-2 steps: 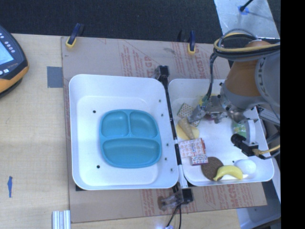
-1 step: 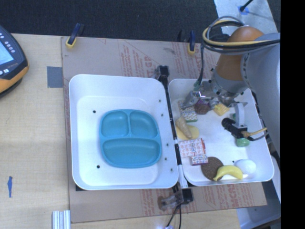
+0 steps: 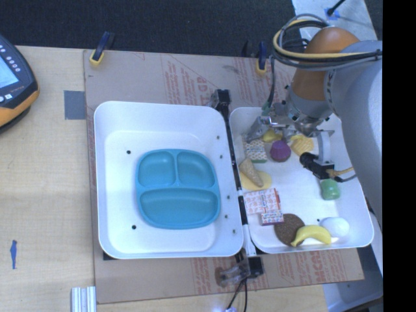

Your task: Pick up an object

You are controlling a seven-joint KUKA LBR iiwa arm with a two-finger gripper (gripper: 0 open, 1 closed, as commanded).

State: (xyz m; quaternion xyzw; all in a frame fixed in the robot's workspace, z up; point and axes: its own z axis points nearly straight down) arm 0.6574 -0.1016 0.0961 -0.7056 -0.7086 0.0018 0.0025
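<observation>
Banana point(image 3: 313, 235) and brown cookie point(image 3: 288, 227) sit at the near rim of the right bin point(image 3: 354, 203). I have the gripper point(image 3: 285, 123) low over the far-corner clutter, right by the purple ball point(image 3: 280, 151); can't tell the jaws' state. I'd center on the ball, clear of the yellow pieces point(image 3: 301, 144), before closing.
</observation>
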